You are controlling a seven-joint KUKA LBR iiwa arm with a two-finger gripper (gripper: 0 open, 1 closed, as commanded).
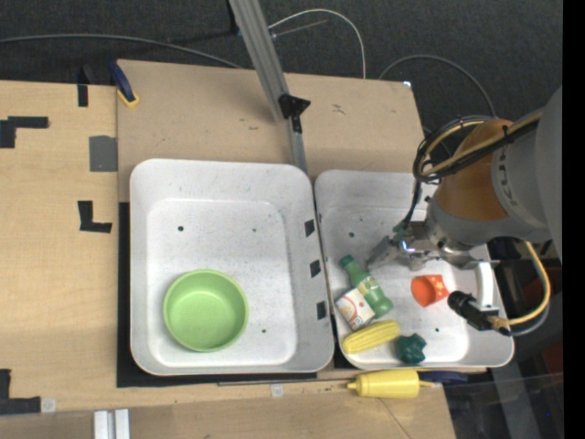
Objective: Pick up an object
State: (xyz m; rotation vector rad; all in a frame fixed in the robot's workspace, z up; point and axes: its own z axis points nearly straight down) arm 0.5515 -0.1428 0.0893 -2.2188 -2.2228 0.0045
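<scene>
The hand (388, 248) hangs low over the right bin (366, 195), its fingers spread apart and clasping nothing. Just below its tips lies a green bottle (364, 286) with a pale label, tilted; touching that, further down, a small white can (354, 309) with a red-printed wrap, then a yellow corn cob (370, 337) and a dark green lump (410, 347). To the right of the hand sits an orange piece (429, 289). Well to its left, the other bin (219, 181) holds a lime-green bowl (206, 310). The table (55, 245) is pale wood; a yellow bottle (388, 384) lies on its front edge.
</scene>
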